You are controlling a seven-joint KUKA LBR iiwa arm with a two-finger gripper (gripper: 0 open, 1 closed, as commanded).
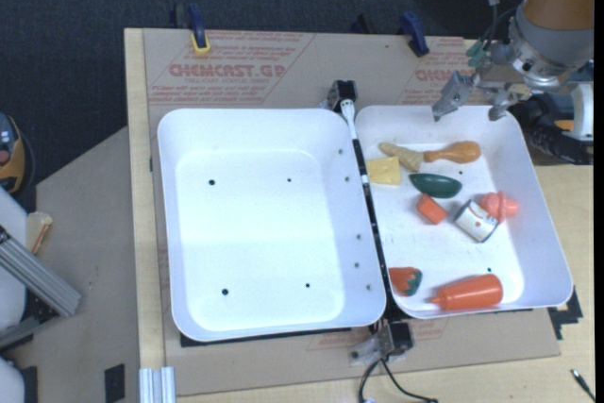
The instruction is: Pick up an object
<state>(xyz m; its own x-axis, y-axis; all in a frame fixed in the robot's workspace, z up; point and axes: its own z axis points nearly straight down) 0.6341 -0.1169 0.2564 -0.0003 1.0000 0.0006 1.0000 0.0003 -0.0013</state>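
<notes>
I am hovering my open gripper [469,105] over the crowded right bin [538,193], risking a misgrab.

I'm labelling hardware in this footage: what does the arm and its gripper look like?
The arm is a rounded orange section over a grey wrist ring, with cables running beside it. Below sits a grey metal gripper with two slim, splayed fingers.

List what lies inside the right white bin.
The right white bin holds a wooden spoon, yellow wedge, dark green piece, and large orange carrot; nothing visibly covered.
</notes>
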